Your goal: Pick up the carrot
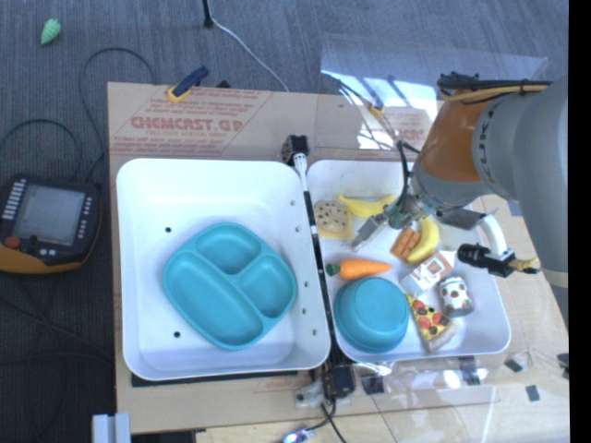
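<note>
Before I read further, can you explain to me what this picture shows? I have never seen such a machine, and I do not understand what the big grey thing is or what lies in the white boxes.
The big grey thing is a robot arm with an orange band, reaching in from the right. The one camera sits above the bench and looks down at a slant.

At the arm's end is its tool, two thin fingers for grasping, low over the right bin. I cannot tell whether anything is between them.

The left bin holds a teal divided plate. The right bin holds toy food: a carrot lying free near the middle, a teal bowl below it, a banana, a cracker-like piece, a pizza slice, and some small items.

A handheld control screen lies on the floor to the left.
</note>
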Robot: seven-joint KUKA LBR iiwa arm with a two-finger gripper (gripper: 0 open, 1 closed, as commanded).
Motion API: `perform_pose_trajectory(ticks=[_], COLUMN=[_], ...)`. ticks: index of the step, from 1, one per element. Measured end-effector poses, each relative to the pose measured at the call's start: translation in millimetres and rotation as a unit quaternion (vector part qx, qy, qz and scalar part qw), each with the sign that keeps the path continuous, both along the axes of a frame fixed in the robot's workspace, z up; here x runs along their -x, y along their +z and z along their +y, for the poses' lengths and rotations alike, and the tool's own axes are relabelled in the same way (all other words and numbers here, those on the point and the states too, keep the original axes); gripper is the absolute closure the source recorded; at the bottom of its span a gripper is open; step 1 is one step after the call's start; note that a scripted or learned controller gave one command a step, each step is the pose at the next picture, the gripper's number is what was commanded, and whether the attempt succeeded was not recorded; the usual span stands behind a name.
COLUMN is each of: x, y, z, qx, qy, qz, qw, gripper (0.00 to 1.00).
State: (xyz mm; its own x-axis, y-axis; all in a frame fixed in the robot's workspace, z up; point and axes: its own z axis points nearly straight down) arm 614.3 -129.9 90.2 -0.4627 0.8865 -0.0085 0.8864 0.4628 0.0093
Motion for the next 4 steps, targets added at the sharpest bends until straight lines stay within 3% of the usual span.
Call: perform_pose_trajectory(ticks=[1,2,3,4], x=[67.6,65.0,105.6,39.5], y=[1.1,12.6,3.7,97.2], z=[16.8,16.5,10.7,124.6], qx=[0.0002,0.0008,0.0006,-0.0034], qy=[-0.070,-0.070,0.032,-0.050], qz=[-0.003,-0.006,-0.010,0.001], qw=[0.9975,0.9976,0.9994,0.9988], gripper=[0.00,1.00,1.00,1.00])
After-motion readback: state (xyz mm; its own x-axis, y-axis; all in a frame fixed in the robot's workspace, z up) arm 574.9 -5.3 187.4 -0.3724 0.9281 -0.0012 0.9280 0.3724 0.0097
